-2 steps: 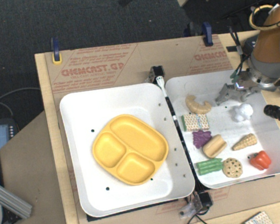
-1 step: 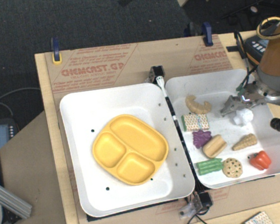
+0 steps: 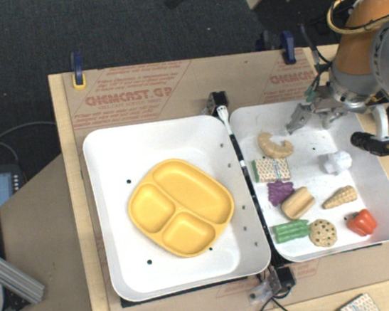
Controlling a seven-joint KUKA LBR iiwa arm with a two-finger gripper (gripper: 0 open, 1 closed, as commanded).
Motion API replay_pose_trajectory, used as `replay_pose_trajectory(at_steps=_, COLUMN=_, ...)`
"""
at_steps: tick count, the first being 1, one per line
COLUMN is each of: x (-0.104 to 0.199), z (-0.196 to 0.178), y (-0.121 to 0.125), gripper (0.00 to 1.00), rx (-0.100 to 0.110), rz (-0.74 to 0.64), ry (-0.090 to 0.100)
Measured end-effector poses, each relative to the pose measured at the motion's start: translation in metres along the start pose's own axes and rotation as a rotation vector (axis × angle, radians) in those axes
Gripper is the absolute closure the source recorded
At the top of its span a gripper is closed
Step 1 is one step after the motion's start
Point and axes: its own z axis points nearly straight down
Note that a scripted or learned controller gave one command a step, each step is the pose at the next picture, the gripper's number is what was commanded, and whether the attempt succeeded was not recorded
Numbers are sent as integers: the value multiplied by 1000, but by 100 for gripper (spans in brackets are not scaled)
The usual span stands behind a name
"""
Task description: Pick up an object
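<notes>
Dark grey carpet (image 3: 54, 27) surrounds a brown cardboard-topped bench (image 3: 136, 95), with blue clamps (image 3: 78, 70) at its far edge.

A brown bench (image 3: 170, 86) carries two shallow white bins, left bin (image 3: 114, 220) and right bin (image 3: 383, 193), touching side by side.

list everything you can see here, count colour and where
plate: 1, yellow, three compartments, left bin
croissant: 1, tan, right bin, far part
wafer: 1, checked beige, by divider
grapes: 1 bunch, purple
bread roll: 1, tan, mid bin
white piece: 1, white
cone: 1, tan
green piece: 1, near edge
cookie: 1, speckled brown
pepper: 1, red
bins: 2, white
arm: 1, grey, orange band
gripper: over right bin's far part
</notes>
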Motion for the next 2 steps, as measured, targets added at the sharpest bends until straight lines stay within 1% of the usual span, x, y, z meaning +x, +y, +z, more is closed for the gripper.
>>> replay_pose_trajectory(at_steps=1, x=-19, z=0, y=-54, gripper=0, rx=11, rz=7, ry=7)
replay_pose_trajectory(at_steps=2, x=-23, z=-1, y=-88, gripper=0, rx=7, rz=1, ry=11)
